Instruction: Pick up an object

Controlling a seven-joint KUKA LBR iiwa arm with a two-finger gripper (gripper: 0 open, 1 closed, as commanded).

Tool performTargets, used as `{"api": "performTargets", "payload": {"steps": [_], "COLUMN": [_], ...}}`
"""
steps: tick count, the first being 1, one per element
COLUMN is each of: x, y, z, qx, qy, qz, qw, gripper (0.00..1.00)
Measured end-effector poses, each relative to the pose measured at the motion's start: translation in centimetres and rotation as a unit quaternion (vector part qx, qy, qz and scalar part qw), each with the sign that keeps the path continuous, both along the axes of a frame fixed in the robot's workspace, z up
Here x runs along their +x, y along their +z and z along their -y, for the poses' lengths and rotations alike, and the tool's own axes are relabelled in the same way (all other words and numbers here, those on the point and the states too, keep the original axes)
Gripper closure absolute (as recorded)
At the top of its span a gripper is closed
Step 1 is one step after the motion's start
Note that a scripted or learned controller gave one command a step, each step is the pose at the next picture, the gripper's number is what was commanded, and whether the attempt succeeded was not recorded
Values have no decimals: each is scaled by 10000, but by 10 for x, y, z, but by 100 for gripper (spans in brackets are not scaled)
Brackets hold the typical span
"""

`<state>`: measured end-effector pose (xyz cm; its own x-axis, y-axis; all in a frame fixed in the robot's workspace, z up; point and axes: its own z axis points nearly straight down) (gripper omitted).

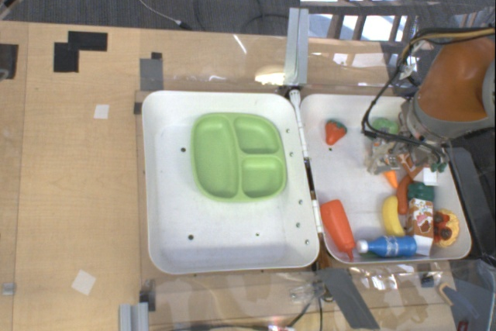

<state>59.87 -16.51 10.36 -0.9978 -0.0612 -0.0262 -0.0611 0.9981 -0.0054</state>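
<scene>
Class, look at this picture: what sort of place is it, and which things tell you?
Probably a robotics lab test bench: a grey arm with an orange band reaches over two shallow white bins, one holding a green divided plastic plate, the other toy food like a yellow banana.

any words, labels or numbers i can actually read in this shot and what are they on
None can be read.
Small carton in the right bin: printed red and white face, too blurred to read.
Blue bottle: no legible label.
Black patches on the bench: plain shapes, no writing.
</scene>
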Motion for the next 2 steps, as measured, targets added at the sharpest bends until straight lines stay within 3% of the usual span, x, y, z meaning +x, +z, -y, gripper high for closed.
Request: {"api": "performTargets", "payload": {"steps": [1, 2], "x": [40, 37], "y": [155, 148], "z": [-37, -36], "qx": [-11, 6], "qy": [605, 592], "qz": [-1, -69], "qw": [9982, 9982], "gripper": [100, 0]}}
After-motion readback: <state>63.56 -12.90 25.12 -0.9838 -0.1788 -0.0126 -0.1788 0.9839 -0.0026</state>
